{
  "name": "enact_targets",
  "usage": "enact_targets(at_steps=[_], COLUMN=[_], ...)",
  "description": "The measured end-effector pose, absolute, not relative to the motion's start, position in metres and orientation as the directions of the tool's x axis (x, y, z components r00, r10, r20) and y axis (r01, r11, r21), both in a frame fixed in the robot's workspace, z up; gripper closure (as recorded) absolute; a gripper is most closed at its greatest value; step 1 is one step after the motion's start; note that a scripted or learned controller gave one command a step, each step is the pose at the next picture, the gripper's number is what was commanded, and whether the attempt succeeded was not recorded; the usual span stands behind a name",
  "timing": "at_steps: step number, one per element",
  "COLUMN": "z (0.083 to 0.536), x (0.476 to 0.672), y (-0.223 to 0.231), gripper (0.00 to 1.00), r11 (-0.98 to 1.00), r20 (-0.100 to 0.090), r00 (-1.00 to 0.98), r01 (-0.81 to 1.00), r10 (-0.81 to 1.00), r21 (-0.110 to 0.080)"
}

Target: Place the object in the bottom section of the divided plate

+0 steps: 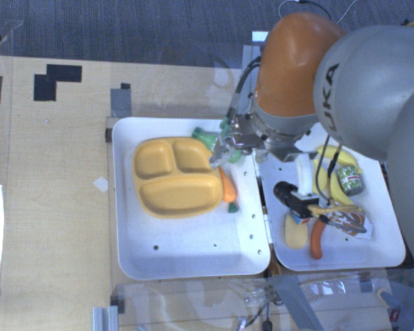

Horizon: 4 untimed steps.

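Left bin (pixel 186 243): holds a yellow divided plate (pixel 176 178), set toward the far left part of the floor, two small sections at the top, one wide bottom section (pixel 176 193) nearest the camera.

Carrot (pixel 227 185): lies outside the plate on the bin floor, pressed along the plate's right rim, beside the right end of the bottom section. Orange body runs up and down in the view, green tuft at the lower end. Not in any section.

Green toy (pixel 205 137): rests just off the plate's upper right corner, partly hidden by the gripper's metalwork.

Gripper (pixel 221 154): hangs over that same upper right corner of the plate, just above the carrot's top end and close beside the green toy. Released or clenched — cannot tell from this angle; nothing seen in its grasp.

Arm (pixel 293 64): reaches in from the right, orange band over the gap between the bins.

Right bin (pixel 366 252): carries a banana (pixel 345 158), a green-labelled can (pixel 350 179) touching it, a crumpled packet (pixel 346 221), a red sausage (pixel 317 241) and a pale yellow piece (pixel 296 234) — the last two side by side.
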<state>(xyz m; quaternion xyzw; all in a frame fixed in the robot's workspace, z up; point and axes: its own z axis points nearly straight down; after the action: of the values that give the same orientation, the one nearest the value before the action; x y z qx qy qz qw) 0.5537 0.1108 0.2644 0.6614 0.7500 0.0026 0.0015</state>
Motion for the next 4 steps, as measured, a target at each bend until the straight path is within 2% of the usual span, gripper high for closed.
enact_targets(at_steps=[1,2,3,4], z=[0.225,0.288,0.347,0.186], x=[0.507,0.495,0.488,0.487], y=[0.119,0.129,0.151,0.156], gripper=[0.00,0.00,0.00,0.00], r11=[0.098,0.166,0.397,0.432], r20=[0.001,0.001,0.000,0.000], r00=[-0.098,-0.166,-0.397,-0.432], r01=[0.995,0.986,0.918,0.902], r10=[0.995,0.986,0.918,0.902], r21=[0.002,0.006,0.006,0.002])
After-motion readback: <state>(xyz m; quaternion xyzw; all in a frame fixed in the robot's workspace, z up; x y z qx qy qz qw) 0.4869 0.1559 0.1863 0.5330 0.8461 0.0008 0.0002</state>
